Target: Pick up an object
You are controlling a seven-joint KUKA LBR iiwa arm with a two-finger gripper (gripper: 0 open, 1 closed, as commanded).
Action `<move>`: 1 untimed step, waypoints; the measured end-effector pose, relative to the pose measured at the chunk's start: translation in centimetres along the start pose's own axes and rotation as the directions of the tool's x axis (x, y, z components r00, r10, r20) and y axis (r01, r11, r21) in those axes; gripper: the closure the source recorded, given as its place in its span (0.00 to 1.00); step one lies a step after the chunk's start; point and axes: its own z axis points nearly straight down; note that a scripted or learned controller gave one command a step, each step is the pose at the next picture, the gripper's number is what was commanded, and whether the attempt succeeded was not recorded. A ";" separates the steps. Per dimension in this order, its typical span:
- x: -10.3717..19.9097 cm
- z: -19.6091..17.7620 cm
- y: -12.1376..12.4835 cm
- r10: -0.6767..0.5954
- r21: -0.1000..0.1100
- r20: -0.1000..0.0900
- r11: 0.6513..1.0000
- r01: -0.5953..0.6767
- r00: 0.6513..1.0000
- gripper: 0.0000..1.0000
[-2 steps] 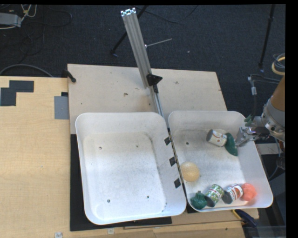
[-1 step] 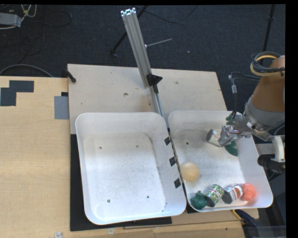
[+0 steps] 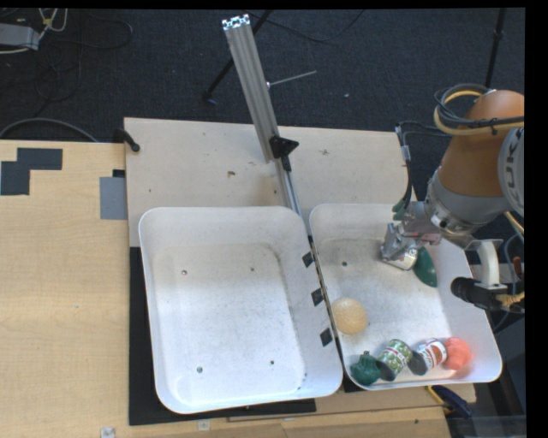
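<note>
Down along the right bin's (image 3: 479,369) front rim we see cans, while the gripper (image 3: 401,250) hangs low by a green object (image 3: 425,267), grip unreadable, so we'd centre squarely before closing.

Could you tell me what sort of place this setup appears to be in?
Probably a robotics lab set up for grasping trials: a grey and orange arm reaches over two white bins, small toys lie in the right one, and cables run over dark carpet.
</note>
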 end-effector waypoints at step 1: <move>4.5 -1.2 0.7 -0.001 0.000 -0.001 1.000 0.001 1.000 1.00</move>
